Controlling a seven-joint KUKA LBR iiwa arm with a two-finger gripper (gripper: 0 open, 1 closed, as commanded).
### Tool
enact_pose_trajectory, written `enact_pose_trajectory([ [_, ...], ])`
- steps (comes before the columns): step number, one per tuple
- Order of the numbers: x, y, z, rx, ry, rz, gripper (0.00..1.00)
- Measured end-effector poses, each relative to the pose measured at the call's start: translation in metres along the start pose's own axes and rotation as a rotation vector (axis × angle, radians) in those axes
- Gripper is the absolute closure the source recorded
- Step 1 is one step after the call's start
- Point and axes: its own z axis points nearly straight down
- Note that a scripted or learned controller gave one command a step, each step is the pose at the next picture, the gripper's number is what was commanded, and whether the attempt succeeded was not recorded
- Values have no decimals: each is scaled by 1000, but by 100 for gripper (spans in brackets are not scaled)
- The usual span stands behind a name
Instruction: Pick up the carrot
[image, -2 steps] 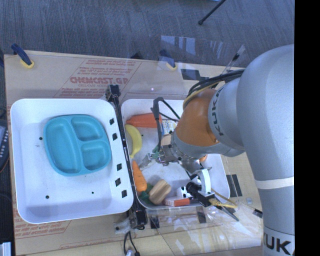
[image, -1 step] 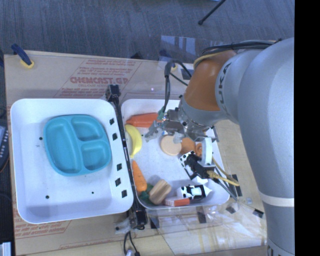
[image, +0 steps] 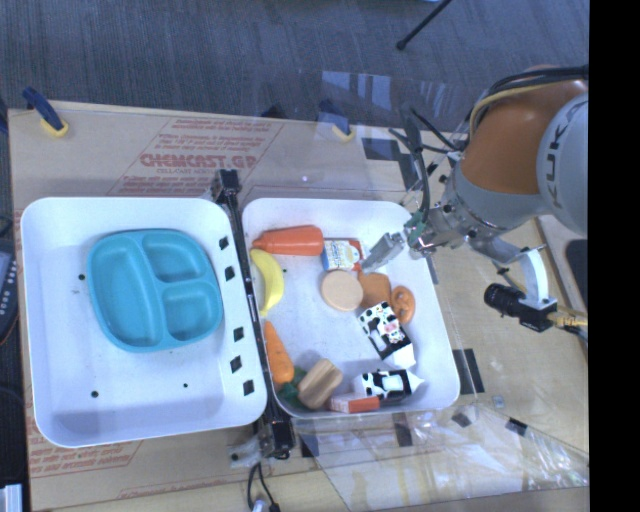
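**Right bin contents with carrot at left wall; arm at upper right rim**

- Counter (image: 120, 170): two shallow white bins are carried side by side, left bin (image: 50, 330) and right bin (image: 300, 215).
- Blue divided tray (image: 155, 288): laid in the left bin, toward its upper half.
- Carrot (image: 278, 352): found in the right bin, lying along the left wall in the lower half, just below the banana and beside the bread roll; nothing is seen gripping it.
- Banana (image: 268, 280): placed against the left wall of the right bin, upper half.
- Long orange-red item (image: 290, 240): laid along the top wall of the right bin.
- Round tan disc (image: 341, 290): set near the bin's middle.
- Two black-and-white cartons, upper carton (image: 383, 330) and lower carton (image: 388, 383): kept in the lower right part of the bin.
- Bread roll (image: 320, 382): set near the bottom wall.
- Pincer (image: 382, 250): positioned over the upper right of the right bin, well apart from the carrot; whether it is open or closed cannot be told.
- Arm (image: 510, 140): seen reaching in from the right, orange band above the wrist
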Motion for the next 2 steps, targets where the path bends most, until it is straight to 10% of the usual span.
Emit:
enact_pose_trajectory([
  [1,55,-25,25,3,9,42,0],
  [2,42,34,159,5,9,-165,0],
])
